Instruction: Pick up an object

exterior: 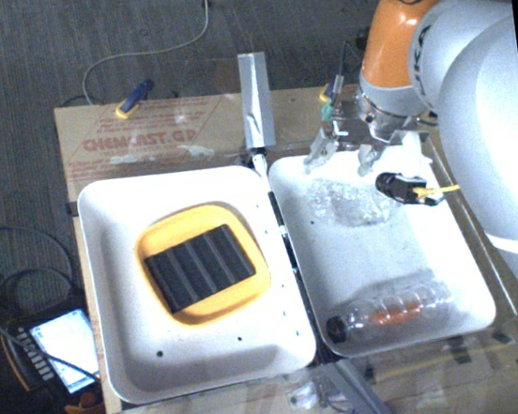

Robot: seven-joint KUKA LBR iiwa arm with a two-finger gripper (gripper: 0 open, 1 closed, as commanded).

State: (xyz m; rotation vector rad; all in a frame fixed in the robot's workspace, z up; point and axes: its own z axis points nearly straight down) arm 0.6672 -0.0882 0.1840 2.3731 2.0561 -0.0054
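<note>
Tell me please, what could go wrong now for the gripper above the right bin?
The gripper hangs open over the far rim of the right bin, so closing may catch the rim. The crumpled clear plastic below it is thin and may slip out. The clear bottle lies on its side and could roll if nudged.

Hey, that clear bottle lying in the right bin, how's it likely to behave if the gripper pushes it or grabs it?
The bottle lies on its side, so a sideways push would probably roll it. Its clear, rounded wall looks smooth and may slip between fingers. It looks like thin plastic, so likely light, and it might dent under a hard squeeze. The gripper hovers open at the right bin's far end.
</note>
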